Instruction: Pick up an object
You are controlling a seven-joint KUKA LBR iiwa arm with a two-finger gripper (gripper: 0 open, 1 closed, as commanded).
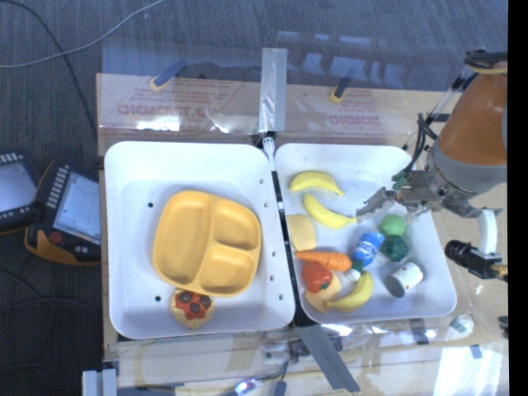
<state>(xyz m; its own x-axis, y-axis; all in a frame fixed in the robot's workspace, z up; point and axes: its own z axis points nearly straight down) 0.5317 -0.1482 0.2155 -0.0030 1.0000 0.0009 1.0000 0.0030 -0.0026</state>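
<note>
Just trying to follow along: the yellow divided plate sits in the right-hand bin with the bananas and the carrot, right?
Not quite. The camera view shows the yellow divided plate in the left bin. The bananas and the carrot do lie in the right bin.

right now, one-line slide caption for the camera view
KUKA arm's gripper hovers open over the right bin of toy food near two bananas; yellow divided plate sits in the left bin.

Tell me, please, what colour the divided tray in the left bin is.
Yellow, plain: the divided tray shows in the camera view.
</note>
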